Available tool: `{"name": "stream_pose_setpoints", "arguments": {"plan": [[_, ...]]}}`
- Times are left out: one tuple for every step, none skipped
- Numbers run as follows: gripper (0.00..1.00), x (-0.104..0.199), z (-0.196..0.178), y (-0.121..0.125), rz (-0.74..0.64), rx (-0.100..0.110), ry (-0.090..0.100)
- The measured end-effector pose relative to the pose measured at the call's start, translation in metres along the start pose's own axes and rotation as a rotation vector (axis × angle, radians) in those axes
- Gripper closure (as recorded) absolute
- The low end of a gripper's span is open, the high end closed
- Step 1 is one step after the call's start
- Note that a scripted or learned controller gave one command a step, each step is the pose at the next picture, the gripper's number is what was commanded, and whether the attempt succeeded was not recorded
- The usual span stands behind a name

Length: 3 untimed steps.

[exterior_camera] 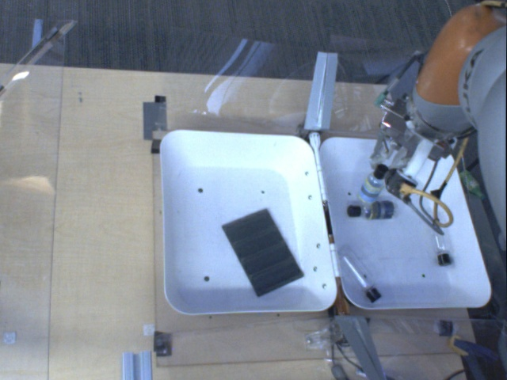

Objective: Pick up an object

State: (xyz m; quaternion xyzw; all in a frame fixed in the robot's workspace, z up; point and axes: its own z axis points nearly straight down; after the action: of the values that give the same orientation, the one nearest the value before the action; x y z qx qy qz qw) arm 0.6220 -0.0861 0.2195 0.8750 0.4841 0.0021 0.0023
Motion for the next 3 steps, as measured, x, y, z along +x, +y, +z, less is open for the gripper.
{"name": "stream_pose_setpoints", "arguments": {"plan": [[1.0, 0.002, -0.011, 0.001, -0.008, -0.004, 0.001], [1.0, 0.003, -0.022, 0.001, -0.016, -0.008, 0.002], [1.0, 0.005, -0.033, 0.002, -0.024, -0.011, 0.002]]}}
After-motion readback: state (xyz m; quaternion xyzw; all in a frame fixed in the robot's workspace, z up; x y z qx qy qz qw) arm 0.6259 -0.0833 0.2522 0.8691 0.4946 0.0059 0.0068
